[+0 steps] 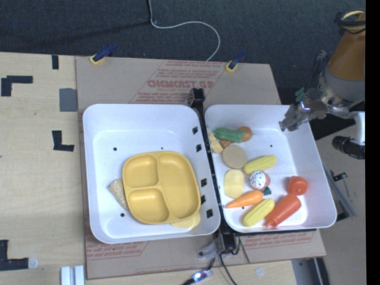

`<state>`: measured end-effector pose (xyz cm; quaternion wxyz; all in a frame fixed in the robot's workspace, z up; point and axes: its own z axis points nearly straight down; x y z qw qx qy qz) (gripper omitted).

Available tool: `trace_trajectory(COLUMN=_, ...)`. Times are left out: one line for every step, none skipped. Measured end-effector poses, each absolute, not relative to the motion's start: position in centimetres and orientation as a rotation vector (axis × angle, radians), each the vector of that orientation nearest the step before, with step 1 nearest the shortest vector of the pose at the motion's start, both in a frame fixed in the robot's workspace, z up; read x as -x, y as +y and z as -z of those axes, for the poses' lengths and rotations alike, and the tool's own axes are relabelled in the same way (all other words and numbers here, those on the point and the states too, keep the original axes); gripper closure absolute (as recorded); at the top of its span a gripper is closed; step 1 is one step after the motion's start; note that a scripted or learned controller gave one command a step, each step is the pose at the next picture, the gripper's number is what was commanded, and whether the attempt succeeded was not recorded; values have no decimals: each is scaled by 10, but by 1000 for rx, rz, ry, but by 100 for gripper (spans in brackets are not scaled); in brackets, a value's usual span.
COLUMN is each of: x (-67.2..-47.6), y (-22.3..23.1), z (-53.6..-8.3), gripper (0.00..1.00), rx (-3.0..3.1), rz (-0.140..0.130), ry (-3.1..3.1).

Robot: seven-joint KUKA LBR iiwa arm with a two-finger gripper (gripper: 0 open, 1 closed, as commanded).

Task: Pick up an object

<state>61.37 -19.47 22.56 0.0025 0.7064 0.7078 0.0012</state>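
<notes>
Reaching in from the right, the gripper (291, 122) is seen at the upper right rim of the right bin (317, 177), above the bin's empty corner and well apart from the toy food. Whether it is open or closed cannot be told at this size; nothing is seen held in it.

Candidate objects are all clustered in the right bin: a green-and-orange vegetable (232, 135) at the top, a tan disc (234, 156) below it, a corn cob (260, 162), a pale yellow piece (234, 183), a small white ball (257, 179), a red tomato (297, 185), an orange carrot (244, 199), a second corn cob (258, 212) and a red-orange carrot (283, 209).

Step judged: approach, no object chosen yet. The tomato and the red-orange carrot are judged the easier picks, lying on the cluster's outer side nearest the arm with bare floor beside them. Long pieces would best be taken across the narrow width. The packed middle should be avoided, since neighbours touch there.

Surface: the left bin (95, 159) holds a yellow divided tray (160, 186) with a tan scrap (116, 189) tucked at its left edge. Both bins rest on a cardboard sheet (172, 79) clipped to a wooden bench (35, 159). Dark carpet (71, 10) lies beyond, crossed by a white cable (190, 24).
</notes>
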Motion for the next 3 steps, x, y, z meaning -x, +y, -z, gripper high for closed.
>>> trace_trajectory(x=-614, y=-194, z=-224, gripper=100, rx=-2220, rz=1, ry=2222)
trace_trajectory(x=-628, y=-137, z=-233, gripper=100, rx=-2215, rz=-2, ry=2229)
trace_trajectory(x=-637, y=-93, z=-225, gripper=100, rx=-2216, rz=1, ry=2230)
